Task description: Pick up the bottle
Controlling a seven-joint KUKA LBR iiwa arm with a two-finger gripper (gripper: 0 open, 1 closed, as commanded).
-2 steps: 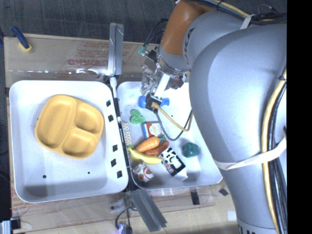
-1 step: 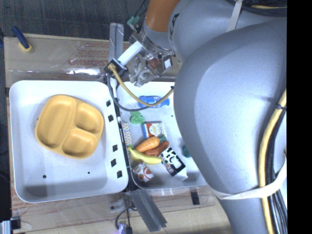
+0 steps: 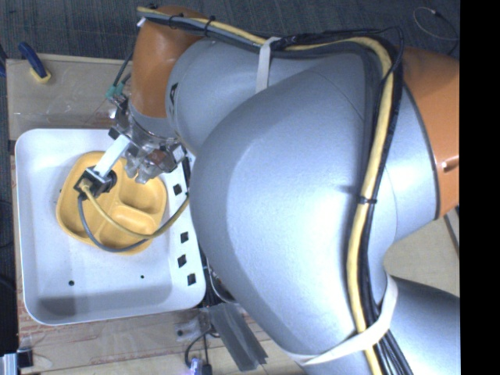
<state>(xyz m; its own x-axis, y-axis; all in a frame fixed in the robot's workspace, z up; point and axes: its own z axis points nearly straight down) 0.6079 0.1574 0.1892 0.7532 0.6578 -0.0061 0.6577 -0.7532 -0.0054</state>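
Overhead, pincer (image 3: 146,165) (grip state unclear) just over yellow container (image 3: 129,209), inside white bin (image 3: 94,287).

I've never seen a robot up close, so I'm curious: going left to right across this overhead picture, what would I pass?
Small blue-and-yellow tool on the bench → yellow dish in the white bin → big grey robot arm.

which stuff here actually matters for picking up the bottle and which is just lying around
For the job: hand, low over the white bin; yellow thing under it, likely the target, though I cannot tell it is a bottle.
Lying about: blue tool with a yellow tip on the bench, outside the bin.
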